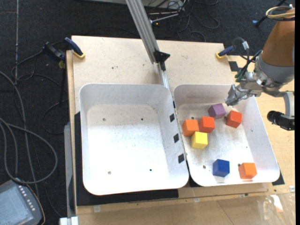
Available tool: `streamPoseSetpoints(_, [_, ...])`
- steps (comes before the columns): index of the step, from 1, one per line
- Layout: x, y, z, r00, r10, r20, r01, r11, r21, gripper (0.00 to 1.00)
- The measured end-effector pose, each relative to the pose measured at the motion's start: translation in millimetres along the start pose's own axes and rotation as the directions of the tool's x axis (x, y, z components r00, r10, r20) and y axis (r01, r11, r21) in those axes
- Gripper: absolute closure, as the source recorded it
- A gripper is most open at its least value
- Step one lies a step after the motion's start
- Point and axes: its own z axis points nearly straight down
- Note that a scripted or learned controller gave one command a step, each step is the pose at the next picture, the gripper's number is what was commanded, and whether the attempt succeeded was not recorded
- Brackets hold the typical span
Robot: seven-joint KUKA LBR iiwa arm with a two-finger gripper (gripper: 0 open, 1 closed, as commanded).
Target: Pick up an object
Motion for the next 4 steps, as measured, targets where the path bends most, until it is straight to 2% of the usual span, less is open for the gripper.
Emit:
streamPoseSetpoints(1, [47, -13, 9, 1.0, -0.004, -0.004, 0.004, 1.0, 0.008, 1.0])
streamPoseSetpoints(2, [99, -35, -4, 1.0, -0.005, -0.005, 0.005, 1.0, 0.007, 1.0])
streamPoseSetpoints(4, [214, -75, 5, 1.0, -0.006, -0.005, 0.006, 1.0, 0.008, 1.0])
